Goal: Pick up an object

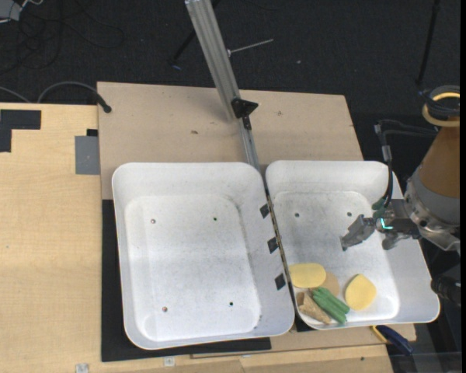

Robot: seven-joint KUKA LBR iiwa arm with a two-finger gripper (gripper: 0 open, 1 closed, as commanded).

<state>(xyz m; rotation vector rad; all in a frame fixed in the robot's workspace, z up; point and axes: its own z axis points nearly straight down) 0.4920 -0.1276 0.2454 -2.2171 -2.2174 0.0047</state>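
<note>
While my tool point(370, 235) is hovering in the right bin point(326, 176) with fingers apart, gripping nothing, the yellow pieces point(360, 292) and green stick point(331, 305) are lying near its front edge.

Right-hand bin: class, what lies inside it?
Inside the right-hand bin, near its front edge, lie two yellow pieces, a green piece and a tan piece partly covered by the green one. The end effector hovers above the bin's right side.
</note>
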